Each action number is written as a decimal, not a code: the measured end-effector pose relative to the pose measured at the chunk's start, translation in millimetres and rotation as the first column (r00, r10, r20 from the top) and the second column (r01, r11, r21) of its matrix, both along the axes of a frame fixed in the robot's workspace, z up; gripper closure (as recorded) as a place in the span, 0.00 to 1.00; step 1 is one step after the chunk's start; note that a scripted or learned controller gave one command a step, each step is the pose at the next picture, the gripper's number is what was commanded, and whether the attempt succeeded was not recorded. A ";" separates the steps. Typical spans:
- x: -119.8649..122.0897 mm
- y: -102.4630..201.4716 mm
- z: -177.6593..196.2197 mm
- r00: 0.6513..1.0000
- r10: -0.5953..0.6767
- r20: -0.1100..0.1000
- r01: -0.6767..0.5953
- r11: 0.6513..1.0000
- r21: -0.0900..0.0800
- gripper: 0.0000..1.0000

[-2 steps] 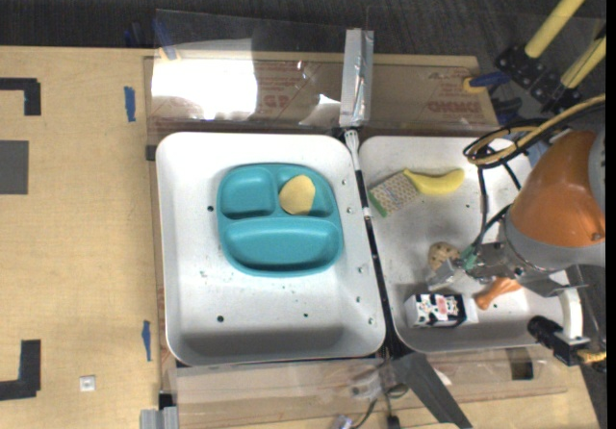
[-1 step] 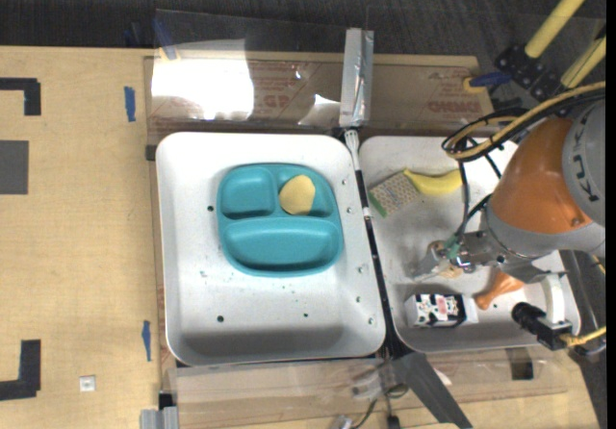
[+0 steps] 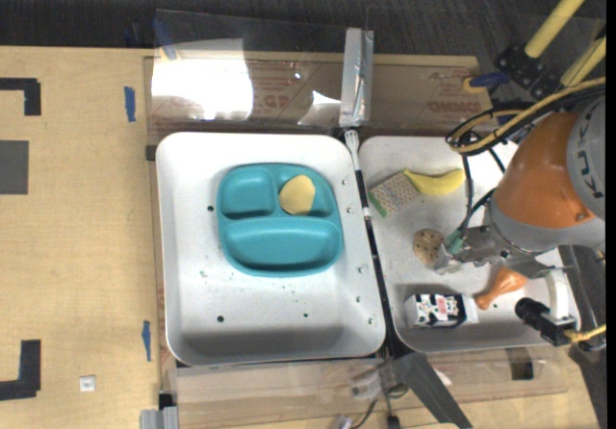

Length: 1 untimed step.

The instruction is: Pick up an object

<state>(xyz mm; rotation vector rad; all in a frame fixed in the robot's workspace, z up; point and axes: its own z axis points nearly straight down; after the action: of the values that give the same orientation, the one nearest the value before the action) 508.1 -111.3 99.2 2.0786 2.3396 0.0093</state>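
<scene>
The 2 white bins sit side by side. The left bin holds a teal tray with a yellow lemon in its upper right compartment. Right of the tray, the gripper hangs touching a brown cookie; its grip state cannot be told.

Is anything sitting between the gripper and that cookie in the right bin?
Nothing visible. The gripper is right beside the cookie in the right bin, with no object between them. The banana and sponge lie farther up the view, the cow-patterned box below.
</scene>
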 end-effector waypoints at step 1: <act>-0.4 0.1 -0.7 1.000 0.000 -0.002 0.000 1.000 0.000 0.00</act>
<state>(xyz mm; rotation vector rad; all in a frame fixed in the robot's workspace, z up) 507.7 -111.3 98.5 2.0795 2.3406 0.0080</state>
